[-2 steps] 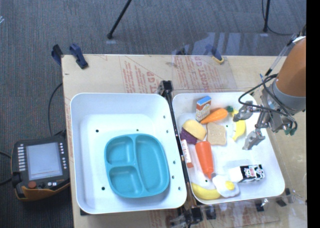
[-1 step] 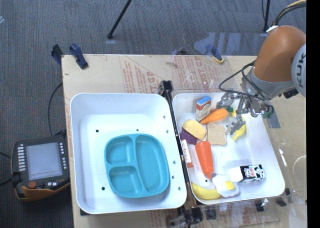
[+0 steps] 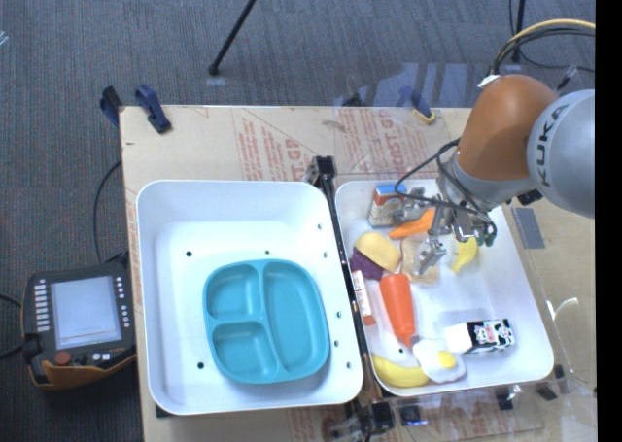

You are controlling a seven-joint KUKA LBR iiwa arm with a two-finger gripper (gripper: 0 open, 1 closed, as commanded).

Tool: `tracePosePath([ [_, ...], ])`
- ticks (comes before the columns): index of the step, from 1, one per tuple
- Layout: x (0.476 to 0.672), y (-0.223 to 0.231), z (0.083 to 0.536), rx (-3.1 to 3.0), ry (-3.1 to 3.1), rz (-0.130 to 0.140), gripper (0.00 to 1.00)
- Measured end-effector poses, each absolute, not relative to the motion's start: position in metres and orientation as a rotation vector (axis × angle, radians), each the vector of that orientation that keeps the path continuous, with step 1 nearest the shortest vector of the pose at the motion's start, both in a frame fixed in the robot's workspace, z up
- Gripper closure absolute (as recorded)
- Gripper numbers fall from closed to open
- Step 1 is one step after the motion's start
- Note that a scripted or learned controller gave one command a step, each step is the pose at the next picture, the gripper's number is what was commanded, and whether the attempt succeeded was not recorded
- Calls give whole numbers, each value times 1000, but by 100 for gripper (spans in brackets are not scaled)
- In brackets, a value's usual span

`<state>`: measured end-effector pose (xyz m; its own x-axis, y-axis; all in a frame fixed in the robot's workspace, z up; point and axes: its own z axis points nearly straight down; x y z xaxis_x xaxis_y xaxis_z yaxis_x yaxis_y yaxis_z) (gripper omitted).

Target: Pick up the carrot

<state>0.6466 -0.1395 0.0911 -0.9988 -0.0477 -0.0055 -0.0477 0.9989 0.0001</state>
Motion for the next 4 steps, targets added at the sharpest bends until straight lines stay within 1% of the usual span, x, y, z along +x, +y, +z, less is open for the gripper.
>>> tracePosePath([
  [1,650,-138,105,-79,3126,0,100],
  [2,626,-87,92,143,3131,2,100],
  [3,624,-153,107,-281,3123,0,100],
  [4,623,-152,106,-281,3124,1,0],
])
